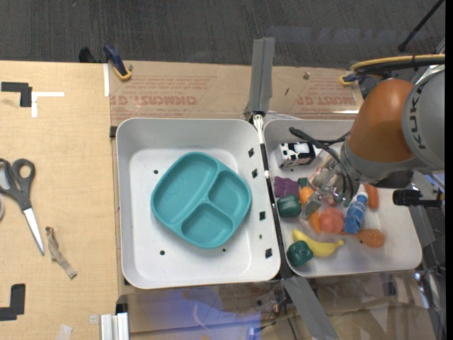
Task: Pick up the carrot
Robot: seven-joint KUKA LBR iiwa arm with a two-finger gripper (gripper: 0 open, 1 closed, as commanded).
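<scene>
Hovering clear plastic fingers (327,190) (glossy), tapered orange carrot (371,239), smooth white bin (396,257)

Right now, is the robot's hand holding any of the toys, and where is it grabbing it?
It cannot be told. The hand hangs low over the pile of toy food in the right bin, close to an orange piece, but it is too blurry to see a grip.

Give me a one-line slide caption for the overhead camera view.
KUKA arm's hand lowered among toy foods in the right bin; teal divided plate sits in the left bin.
</scene>
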